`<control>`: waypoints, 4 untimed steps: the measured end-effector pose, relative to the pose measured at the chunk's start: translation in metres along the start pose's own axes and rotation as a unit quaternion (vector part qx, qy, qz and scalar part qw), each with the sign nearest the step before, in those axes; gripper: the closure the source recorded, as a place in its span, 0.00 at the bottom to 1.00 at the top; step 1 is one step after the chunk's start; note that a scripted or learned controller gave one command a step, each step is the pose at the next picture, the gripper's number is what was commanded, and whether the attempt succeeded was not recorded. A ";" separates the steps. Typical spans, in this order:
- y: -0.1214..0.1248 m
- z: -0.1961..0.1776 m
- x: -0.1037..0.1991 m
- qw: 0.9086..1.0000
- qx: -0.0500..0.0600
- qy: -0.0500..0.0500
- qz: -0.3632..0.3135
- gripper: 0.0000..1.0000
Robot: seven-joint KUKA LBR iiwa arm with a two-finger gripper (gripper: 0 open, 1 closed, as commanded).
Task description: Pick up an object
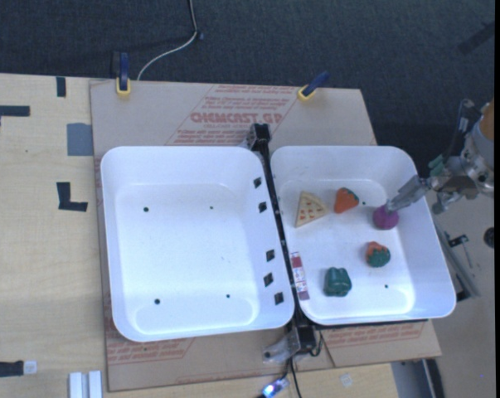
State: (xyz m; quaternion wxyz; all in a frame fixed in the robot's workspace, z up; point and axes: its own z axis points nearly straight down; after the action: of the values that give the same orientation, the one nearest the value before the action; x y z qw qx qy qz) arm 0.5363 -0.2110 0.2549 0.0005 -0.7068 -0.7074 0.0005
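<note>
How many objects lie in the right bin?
5: pizza wedge, strawberry, purple piece by the pincer, red-green piece, green pepper.

Both white bins (183,243) look like smooth, slightly glossy plastic. Under them sits a matt brown cardboard sheet (233,118) with red print, on a pale wood-look tabletop (34,247). The toy pieces beside the divider (270,222) look rubbery, matt.

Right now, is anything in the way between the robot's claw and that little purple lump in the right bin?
Nothing visible is. The gripper reaches in from the right, its tip right at the small purple lump. The orange-red strawberry-shaped toy lies to the lump's left, apart from it.
</note>
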 end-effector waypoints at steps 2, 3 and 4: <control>0.062 0.103 -0.012 1.000 -0.005 -0.002 -0.001 0.00; 0.104 -0.026 -0.013 1.000 -0.009 -0.003 -0.002 0.00; 0.135 -0.154 0.080 1.000 -0.009 0.000 -0.006 0.00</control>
State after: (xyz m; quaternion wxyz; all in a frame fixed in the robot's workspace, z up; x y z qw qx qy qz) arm 0.6717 -0.1305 0.4086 -0.0065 -0.7026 -0.7116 -0.0059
